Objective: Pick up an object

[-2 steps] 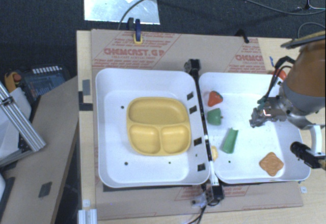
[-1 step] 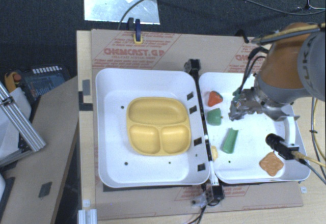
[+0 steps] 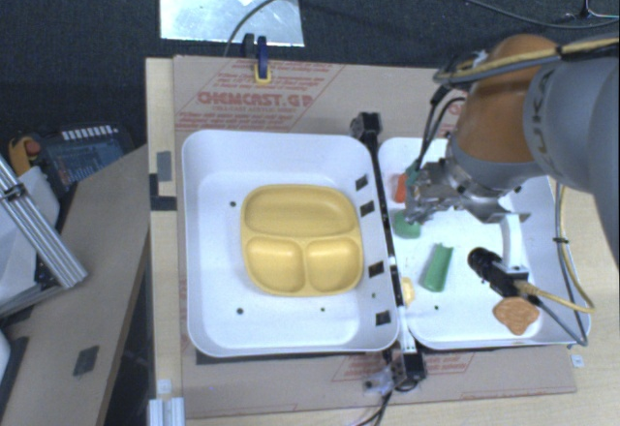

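Note:
My gripper [image 3: 415,209] hangs low over the left part of the right bin [image 3: 465,335]. Just under its tip lies a small round green thing [image 3: 407,228], partly covered by the gripper. A red-orange piece [image 3: 398,187] sits beside the gripper at the bin's left wall. A green bar [image 3: 437,267] lies below the gripper, apart from it. A tan, cookie-like piece [image 3: 515,315] rests near the bin's front right. A small yellow thing [image 3: 407,292] lies by the divider. I see nothing held between the fingers.
The left bin [image 3: 208,250] holds a yellow tray with three compartments [image 3: 297,238]. The grey arm with its orange band [image 3: 513,95] covers the right bin's far part. Black clips line the divider [image 3: 373,211] between the bins.

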